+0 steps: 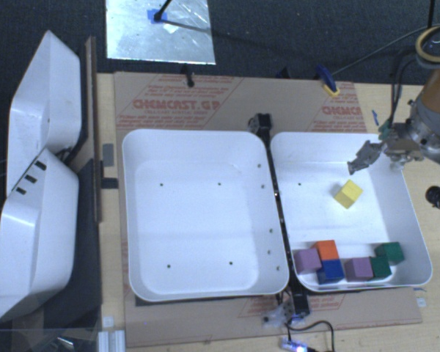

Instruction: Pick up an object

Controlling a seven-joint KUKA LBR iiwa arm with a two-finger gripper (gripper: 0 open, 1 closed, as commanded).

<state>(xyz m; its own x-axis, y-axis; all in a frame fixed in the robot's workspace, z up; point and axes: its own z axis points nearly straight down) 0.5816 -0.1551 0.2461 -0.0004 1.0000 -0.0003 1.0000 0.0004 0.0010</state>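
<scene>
Nearest the camera, a cluster of small blocks sits along the near wall of the right bin (418,229): a purple block (306,259), an orange block (326,250), a blue block (331,270), a second purple block (359,268) and two green blocks (386,259) packed close, several touching. Apart from them, toward the middle of that bin, a yellow block (347,194) lies alone and slightly turned, with bare floor on all sides. The left bin (198,141) stands just beside the right one on the bench (227,97), their walls meeting along the centre.

The gripper (361,159) hangs over the far part of the right bin, near the yellow block but apart from it, on its far side toward the bin's right wall. Whether its tip parts stand apart or together cannot be told from this slanted view; nothing is visibly between them.

As a judgement, the step in hand is the approach: the arm is over the bin, no object is grasped, and the task is barely begun. The yellow block looks the likeliest target, being nearest and free of neighbours. The next move would call for shifting toward the near edge until centred above it, matching its turned faces, then descending. The clustered blocks would be harder, crowded against the wall.
</scene>
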